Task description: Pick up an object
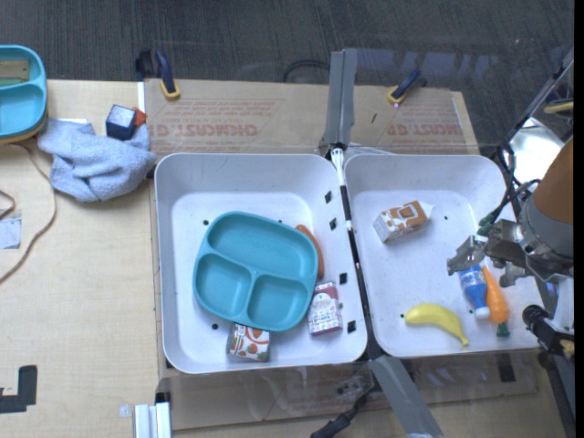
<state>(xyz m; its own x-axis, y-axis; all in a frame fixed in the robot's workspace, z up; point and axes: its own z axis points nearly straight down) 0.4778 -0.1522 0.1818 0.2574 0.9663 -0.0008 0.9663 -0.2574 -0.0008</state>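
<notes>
Two white bins, three cartons, one teal plate, one banana.

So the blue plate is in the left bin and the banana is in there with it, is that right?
Not quite. The blue plate is in the left bin, but the banana lies in the right bin, near its front edge. The camera view shows it.

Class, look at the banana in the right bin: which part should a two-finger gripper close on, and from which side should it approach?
Probably the thick middle of the banana, coming straight down from above. It lies flat on the floor of the right bin with bare space around it, so the gripper can straddle its narrow width, crosswise to its long curve.
</notes>
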